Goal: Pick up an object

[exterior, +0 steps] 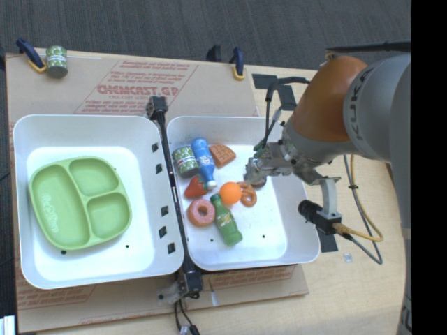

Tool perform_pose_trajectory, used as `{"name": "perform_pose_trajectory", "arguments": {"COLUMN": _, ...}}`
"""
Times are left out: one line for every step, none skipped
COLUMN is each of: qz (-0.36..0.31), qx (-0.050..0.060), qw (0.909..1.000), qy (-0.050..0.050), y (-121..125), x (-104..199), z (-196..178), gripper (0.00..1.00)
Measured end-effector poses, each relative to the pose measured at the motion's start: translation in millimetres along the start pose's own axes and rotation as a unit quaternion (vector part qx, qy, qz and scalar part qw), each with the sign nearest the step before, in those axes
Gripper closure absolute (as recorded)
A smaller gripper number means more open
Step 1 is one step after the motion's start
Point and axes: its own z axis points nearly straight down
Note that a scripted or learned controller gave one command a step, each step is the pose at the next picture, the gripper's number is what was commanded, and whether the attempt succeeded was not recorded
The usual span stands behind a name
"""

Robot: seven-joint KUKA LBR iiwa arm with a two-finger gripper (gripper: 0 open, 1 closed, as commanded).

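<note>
**Claw low over toys in right bin**

Claw [253,175] of dull metal hangs inside the right shallow white plastic bin [297,246]; whether it is spread or closed cannot be told. Just beside it lie a small orange-brown ring [248,197] and a smooth orange ball [230,192]. Further out rest a pink doughnut [201,212], a green bottle [225,222], a blue bottle [203,158] and a green-labelled can [184,159]. The left bin [28,257] holds a matte pale-green divided tray [79,202].
</note>
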Motion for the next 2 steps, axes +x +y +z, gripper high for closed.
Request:
{"name": "perform_pose_trajectory", "arguments": {"qz": 0.000, "qx": 0.000, "qw": 1.0000, "qy": 0.000, "y": -0.3, "x": 0.0, "z": 0.5, "gripper": 0.00}}
{"name": "perform_pose_trajectory", "arguments": {"qz": 0.000, "qx": 0.000, "qw": 1.0000, "qy": 0.000, "y": -0.3, "x": 0.0, "z": 0.5, "gripper": 0.00}}
